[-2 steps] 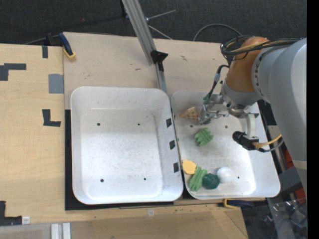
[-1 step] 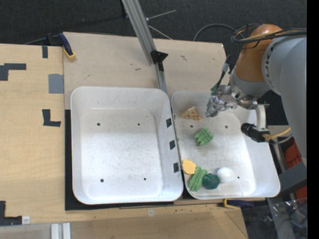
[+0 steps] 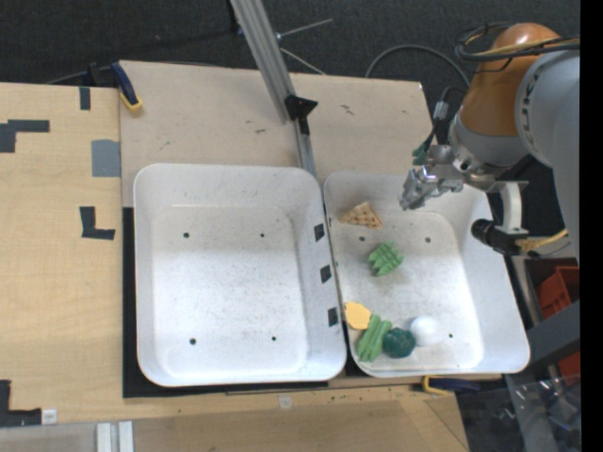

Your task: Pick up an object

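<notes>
One fixed camera is looking down at a slant from above the bench (image 3: 217, 102), taking in both white bins (image 3: 226, 182) whole, with the arm (image 3: 513, 102) entering from the right edge.

Two bins sit side by side; the right bin (image 3: 490, 337) holds a wedge (image 3: 361, 217) behind several small pieces (image 3: 384, 258).

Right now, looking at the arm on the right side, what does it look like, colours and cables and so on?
The arm has a smooth grey casing with a rounded orange band above the wrist. A small metallic grey pincer sits at its tip. Thin black cables loop around the wrist, and a white and black part hangs below it.
</notes>
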Robot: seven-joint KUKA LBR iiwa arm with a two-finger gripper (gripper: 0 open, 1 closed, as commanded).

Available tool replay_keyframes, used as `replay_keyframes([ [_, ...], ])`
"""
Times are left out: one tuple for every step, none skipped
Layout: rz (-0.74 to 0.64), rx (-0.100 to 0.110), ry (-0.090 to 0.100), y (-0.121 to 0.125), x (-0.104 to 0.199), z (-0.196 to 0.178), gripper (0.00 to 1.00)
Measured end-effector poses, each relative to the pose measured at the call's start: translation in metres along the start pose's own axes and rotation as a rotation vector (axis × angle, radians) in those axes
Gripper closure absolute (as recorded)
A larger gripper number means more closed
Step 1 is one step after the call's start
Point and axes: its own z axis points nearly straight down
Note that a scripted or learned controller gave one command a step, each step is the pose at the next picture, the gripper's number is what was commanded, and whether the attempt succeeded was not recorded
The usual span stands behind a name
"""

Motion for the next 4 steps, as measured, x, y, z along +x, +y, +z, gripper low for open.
replay_keyframes([
  [-0.002, -0.002, 0.000, 0.006, 0.010, -0.057, 1.00],
  [0.000, 0.002, 0.001, 0.006, 0.010, -0.075, 1.00],
  [-0.003, 0.008, 0.002, -0.026, 0.058, -0.059, 1.00],
  [-0.004, 0.007, 0.002, -0.060, 0.102, -0.063, 1.00],
])
